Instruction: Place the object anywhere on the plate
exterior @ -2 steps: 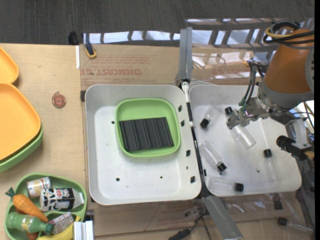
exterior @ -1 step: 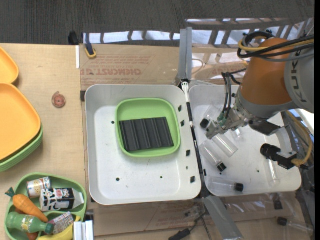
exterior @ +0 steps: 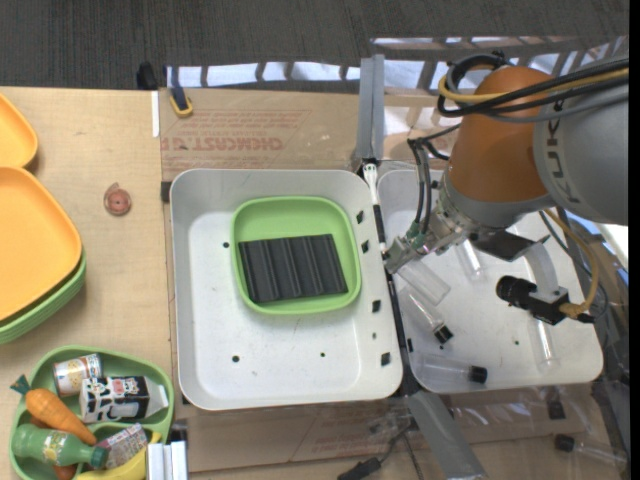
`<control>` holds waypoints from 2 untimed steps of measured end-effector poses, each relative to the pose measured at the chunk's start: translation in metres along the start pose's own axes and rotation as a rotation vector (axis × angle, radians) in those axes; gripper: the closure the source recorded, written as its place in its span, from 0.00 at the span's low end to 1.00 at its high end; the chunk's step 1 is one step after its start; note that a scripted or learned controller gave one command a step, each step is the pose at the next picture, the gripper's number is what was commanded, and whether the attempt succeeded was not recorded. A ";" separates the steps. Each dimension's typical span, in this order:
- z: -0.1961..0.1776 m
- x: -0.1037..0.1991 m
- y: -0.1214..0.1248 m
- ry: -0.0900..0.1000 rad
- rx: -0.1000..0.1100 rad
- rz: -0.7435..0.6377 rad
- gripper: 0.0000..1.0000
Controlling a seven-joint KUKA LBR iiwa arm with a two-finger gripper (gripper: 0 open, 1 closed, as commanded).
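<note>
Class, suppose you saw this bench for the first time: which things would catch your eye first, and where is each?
The green plate in the left bin, with a dark ribbed block lying on it, stands out at the centre. At right, the arm with its orange band hangs over the right bin. Orange plates lie at the left edge, and a bowl of toy food sits bottom left.

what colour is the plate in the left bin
Green, with a dark ribbed mat on it; plate shows in the camera view.

Tabletop and its load

The wooden tabletop [exterior: 120,128] carries two white bins: the left bin [exterior: 200,368] and right bin [exterior: 570,363] side by side. Stacked orange plates [exterior: 30,238] and a green bowl of toy food [exterior: 85,418] sit at left
</note>
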State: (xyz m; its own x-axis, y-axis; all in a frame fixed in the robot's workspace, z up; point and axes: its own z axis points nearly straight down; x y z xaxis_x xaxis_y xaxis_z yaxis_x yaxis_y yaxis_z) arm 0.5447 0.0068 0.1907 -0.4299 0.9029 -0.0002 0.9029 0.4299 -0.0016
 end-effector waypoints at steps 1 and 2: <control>0.000 0.000 0.000 0.000 0.000 0.000 0.00; 0.000 0.067 0.035 -0.001 0.000 -0.028 0.00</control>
